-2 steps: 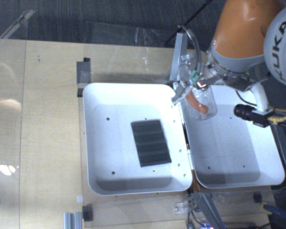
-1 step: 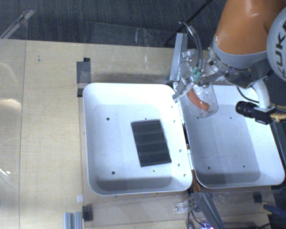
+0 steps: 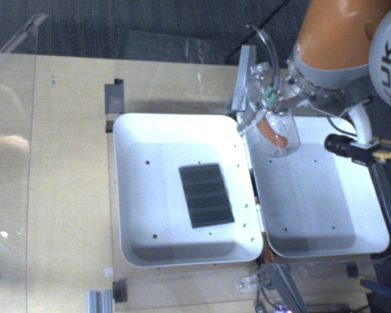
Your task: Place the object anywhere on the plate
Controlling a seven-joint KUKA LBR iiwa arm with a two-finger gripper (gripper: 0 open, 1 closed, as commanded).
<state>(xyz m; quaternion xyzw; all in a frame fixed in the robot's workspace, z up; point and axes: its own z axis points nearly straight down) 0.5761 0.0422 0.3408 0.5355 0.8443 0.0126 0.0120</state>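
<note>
Two white bins sit side by side on a pale wooden surface (image 3: 58, 175), touching along their inner edges near the middle of the scene. Beyond the surface's far edge lies dark grey floor (image 3: 150, 12), and a clear sheet covers the left part of the wood, catching bright glare at the left edge.

Largest is the arm (image 3: 342, 31), orange and grey, reaching in from the far right; the letters "KUK" read on its grey casing at the right edge. The left bin (image 3: 137, 142) holds a dark ribbed plate (image 3: 206, 195), rectangular and slightly turned, lying flat near the bin's centre. The right bin (image 3: 326, 201) shows bare white floor with a few small dark dots.

Above the right bin's far left corner hangs the tool (image 3: 274, 126), with clear fingers. Between them sits a small orange-red sausage (image 3: 272, 132), tilted, so the tool is closed around it. It hangs over the right bin, well apart from the plate. A black cylinder (image 3: 344, 146) with cables juts in from the right, beside the tool.
</note>
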